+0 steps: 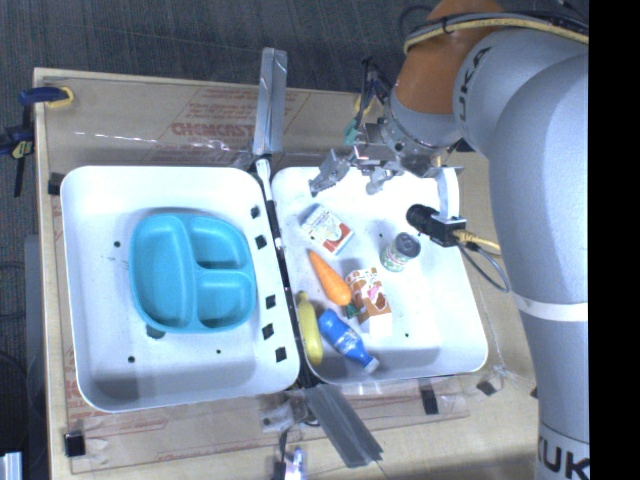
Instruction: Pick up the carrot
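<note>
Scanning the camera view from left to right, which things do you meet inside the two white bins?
Blue divided plastic tray in the left bin → yellow banana at the right bin's left edge → orange carrot → small round tin can furthest right. The cartons and the blue bottle overlap these in the order, so I leave them out.

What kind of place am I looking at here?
Probably a robot test bench in a lab: a grey arm reaches over two white bins, one holding toy groceries like a carrot, on a clamped board.
</note>
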Controlling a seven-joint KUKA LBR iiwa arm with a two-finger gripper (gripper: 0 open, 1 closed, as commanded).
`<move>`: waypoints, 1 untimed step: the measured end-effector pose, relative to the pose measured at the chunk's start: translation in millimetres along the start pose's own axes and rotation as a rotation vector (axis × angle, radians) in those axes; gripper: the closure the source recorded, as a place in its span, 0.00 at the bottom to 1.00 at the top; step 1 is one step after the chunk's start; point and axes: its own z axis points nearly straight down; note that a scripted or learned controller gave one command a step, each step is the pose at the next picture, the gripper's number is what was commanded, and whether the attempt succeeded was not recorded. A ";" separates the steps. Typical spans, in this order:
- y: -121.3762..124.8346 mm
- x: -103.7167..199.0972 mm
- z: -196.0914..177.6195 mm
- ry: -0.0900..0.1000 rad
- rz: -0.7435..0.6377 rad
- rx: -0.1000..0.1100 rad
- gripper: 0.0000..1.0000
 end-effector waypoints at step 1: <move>-51.4 -0.2 114.0 -0.001 0.025 0.000 0.00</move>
